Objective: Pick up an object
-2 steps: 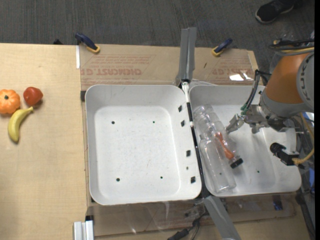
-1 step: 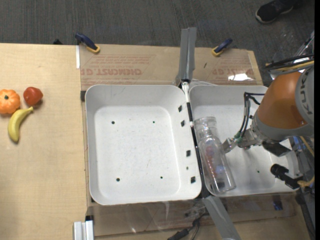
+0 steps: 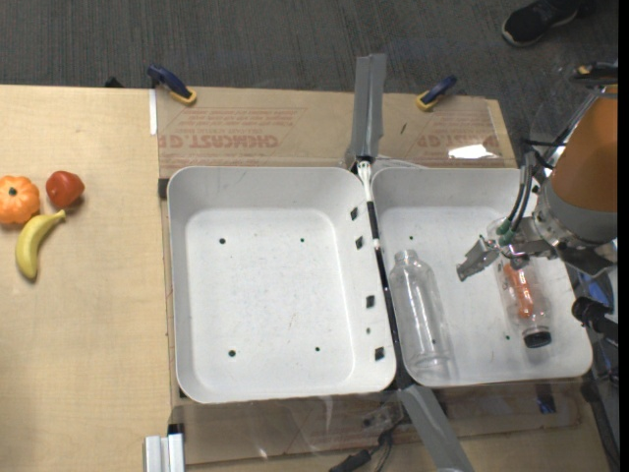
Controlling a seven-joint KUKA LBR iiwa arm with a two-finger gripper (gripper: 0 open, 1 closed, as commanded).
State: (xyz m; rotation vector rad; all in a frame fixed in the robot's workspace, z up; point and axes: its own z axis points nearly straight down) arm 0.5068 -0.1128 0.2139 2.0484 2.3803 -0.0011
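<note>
One gripper (image 3: 499, 252) is at work, low over the right bin (image 3: 452, 200) with its fingers spread apart and nothing between them. One finger juts left toward the bin's middle; the other sits at the top end of a small bottle with orange contents (image 3: 524, 298), which lies on the bin floor, dark cap toward the near rim. That placement suggests the orange bottle is the intended pick, with the jaws not yet closed around it. A clear plastic bottle (image 3: 420, 313) lies just left, apart from the gripper, along the bin's left wall.

Left bin (image 3: 187, 264): white, shallow (a few dark specks on its floor). Both bins rest on brown cardboard (image 3: 256, 131) fixed by two clamps at its far edge. On the wooden bench (image 3: 79, 362) well to the left sit a banana (image 3: 34, 244), an orange fruit (image 3: 17, 201) and a red fruit (image 3: 65, 189), clustered together. Dark carpet lies beyond; a shoe (image 3: 545, 13) shows at the far right.
</note>
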